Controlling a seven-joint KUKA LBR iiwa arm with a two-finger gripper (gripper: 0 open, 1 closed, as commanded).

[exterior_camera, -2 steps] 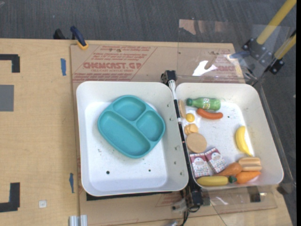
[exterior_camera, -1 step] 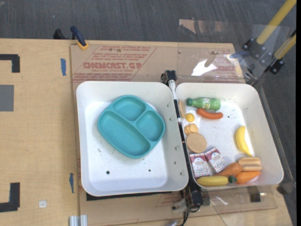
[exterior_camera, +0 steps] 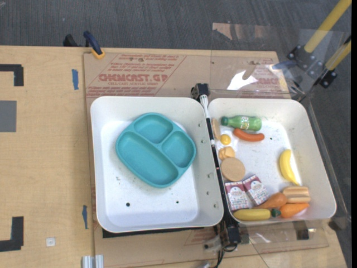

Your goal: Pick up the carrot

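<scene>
The carrot is an orange piece with a small green stub at its left end. It lies flat in the front right corner of the right bin. A hot dog bun lies just behind it and touches it. A brownish-orange piece rests against its left end, and a long yellow item lies further left along the front wall.
The right bin also holds a banana, a green bottle, a red-orange sausage-like piece, a tan disc, two small cartons and small orange bits. A teal divided plate sits in the left bin.
</scene>
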